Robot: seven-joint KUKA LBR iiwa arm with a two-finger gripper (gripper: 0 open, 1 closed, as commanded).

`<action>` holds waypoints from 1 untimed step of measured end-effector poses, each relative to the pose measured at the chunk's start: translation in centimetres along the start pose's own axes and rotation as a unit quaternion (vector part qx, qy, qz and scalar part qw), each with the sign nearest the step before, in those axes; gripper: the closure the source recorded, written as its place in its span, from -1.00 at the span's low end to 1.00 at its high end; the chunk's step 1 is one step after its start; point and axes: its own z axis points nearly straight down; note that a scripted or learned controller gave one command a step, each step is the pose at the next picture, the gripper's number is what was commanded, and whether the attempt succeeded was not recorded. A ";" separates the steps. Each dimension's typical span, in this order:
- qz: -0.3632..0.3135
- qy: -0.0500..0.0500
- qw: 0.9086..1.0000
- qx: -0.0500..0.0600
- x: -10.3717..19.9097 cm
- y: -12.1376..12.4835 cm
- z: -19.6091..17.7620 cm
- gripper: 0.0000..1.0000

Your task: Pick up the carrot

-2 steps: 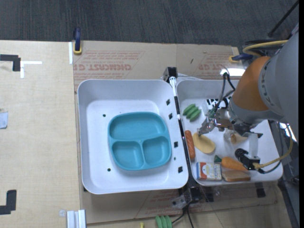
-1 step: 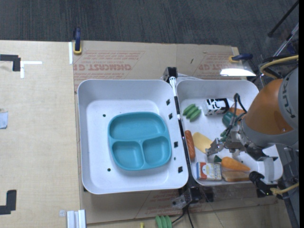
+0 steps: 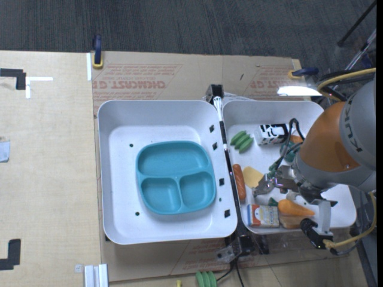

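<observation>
The carrot (image 3: 294, 208) lies near the bottom edge of the right bin (image 3: 311, 109), at about 5 o'clock in that bin. It is orange and fat at one end, and it sits just beside a small carton (image 3: 263, 216) with a red and white label, which is at its 9 o'clock. The gripper (image 3: 269, 185) hangs just above and to the left of the carrot, at about 10 o'clock from it. I cannot tell if it is open or closed, and nothing shows between its tips.

To do this well, I think the gripper should slide a little toward 4 o'clock so it is right over the middle of the carrot. It should come down straight and squeeze across the thin way, not the long way. It should stay off the carton and the bin wall. The hot dog (image 3: 239, 181), cheese wedge (image 3: 253, 176) and green pea pods (image 3: 242, 140) are far enough away, up toward 10 and 11 o'clock. The teal plate (image 3: 175, 177) in the left bin (image 3: 119, 118) is not needed
</observation>
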 end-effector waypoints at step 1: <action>0.089 -0.001 0.996 0.000 0.4 2.8 0.0 -1.00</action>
